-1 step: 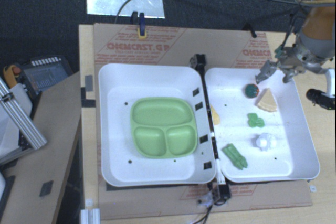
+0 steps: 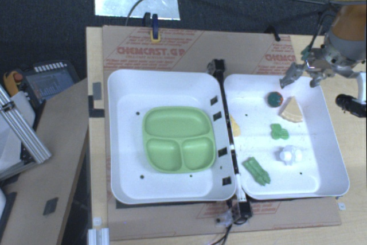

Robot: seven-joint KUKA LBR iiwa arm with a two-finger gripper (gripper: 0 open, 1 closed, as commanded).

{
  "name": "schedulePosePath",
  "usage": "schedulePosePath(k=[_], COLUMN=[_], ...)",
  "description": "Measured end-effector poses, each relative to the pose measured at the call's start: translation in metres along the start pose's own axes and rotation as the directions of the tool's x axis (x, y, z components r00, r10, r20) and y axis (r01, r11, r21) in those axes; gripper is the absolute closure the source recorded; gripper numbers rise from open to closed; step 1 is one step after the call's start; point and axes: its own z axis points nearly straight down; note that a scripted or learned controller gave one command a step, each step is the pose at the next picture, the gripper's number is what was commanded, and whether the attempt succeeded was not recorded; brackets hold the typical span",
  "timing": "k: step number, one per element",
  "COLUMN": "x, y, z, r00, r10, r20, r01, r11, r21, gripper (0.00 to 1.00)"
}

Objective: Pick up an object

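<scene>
My pincer (image 2: 302, 75) hangs over the far edge of the right bin (image 2: 327, 140), fingers spread apart with nothing between them. One finger points down-left toward the bin's far wall, the other sits just to its right; the gap reads as clearly open. I judge this to be a pre-grasp posture: the jaws are parted so that they can straddle an object on descent.

The candidate objects all lie in the right bin. Nearest my pincer is a small dark green ball (image 2: 275, 99), and just beside it, to the right, a pale wedge (image 2: 291, 111) shaped like a slice of bread or cheese. Below these lies a small green piece (image 2: 279, 133), then a white lumpy object (image 2: 289, 154), and toward the near-left corner a long green vegetable-like piece (image 2: 256, 171). A small yellowish item (image 2: 234, 126) lies against the bin's left wall, partly hidden by the divider.

The left bin (image 2: 123, 140) bears a green compartment tray (image 2: 178, 139), centred on the floor. It is well apart from my pincer and I judge it to be no part of the present grasp.

The ball and wedge lie close together, which I judge a risk: a finger lowered between them may strike the wedge. The ball may also roll from a closing grip. The objects are loose on a flat white floor, so each can slide when touched.

The task stands unstarted: nothing is lifted.
</scene>
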Motion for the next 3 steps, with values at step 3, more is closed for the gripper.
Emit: schedulePosePath(k=[3], x=[0.01], y=[0.009], z=[0.122], r00=[1.0], r10=[-0.006], r20=[0.002], r01=[0.006], r11=[1.0], r21=[-0.013], gripper=[0.0])
